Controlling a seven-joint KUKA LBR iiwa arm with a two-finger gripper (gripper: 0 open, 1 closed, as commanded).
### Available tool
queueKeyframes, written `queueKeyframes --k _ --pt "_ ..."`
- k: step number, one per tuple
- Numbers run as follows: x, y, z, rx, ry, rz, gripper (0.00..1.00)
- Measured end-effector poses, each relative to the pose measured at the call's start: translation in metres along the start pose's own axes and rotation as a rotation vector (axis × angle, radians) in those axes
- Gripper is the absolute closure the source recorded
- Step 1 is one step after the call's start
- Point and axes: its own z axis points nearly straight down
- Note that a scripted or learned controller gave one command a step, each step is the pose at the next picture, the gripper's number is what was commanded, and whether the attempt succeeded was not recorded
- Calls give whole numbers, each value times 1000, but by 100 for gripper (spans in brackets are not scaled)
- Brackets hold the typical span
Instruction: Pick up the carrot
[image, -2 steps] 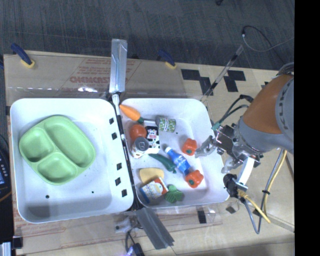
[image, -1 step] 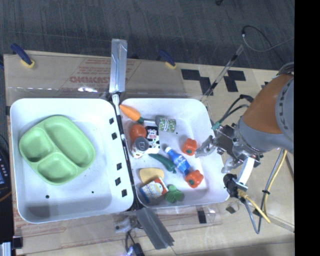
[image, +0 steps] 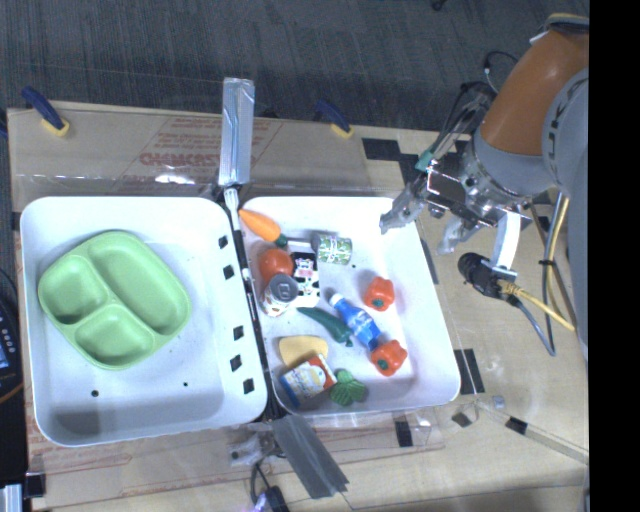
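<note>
Carrot (image: 259, 223) lies in the right bin (image: 425, 330), up in its far left corner, just beside the wall that divides the two bins; its orange body runs slantwise, with a dark green end pointing toward the bin's middle. Near it sit a red tomato-like piece (image: 275, 264), a small can (image: 281, 291) and a green-and-white tin (image: 334, 249). Further toward the near edge are a blue bottle (image: 352, 319), a long green pod (image: 322, 321), two small orange-red peppers (image: 379, 293) (image: 389, 356), a yellow wedge (image: 301, 349), a small carton (image: 308, 379) and a green broccoli-like piece (image: 347, 389). The left bin (image: 60, 400) holds a pale green divided plate (image: 112, 296). The gripper (image: 432, 228) hangs over the right bin's far right corner and the table (image: 530, 390), well apart from the carrot. Its fingers (image: 397, 216) look spread apart, with nothing between them. The arm with its orange band (image: 528, 90) comes in from the right
</note>
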Motion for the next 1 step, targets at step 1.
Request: queueKeyframes --k 1 --pt "96 13 120 7 -1 -100 0"
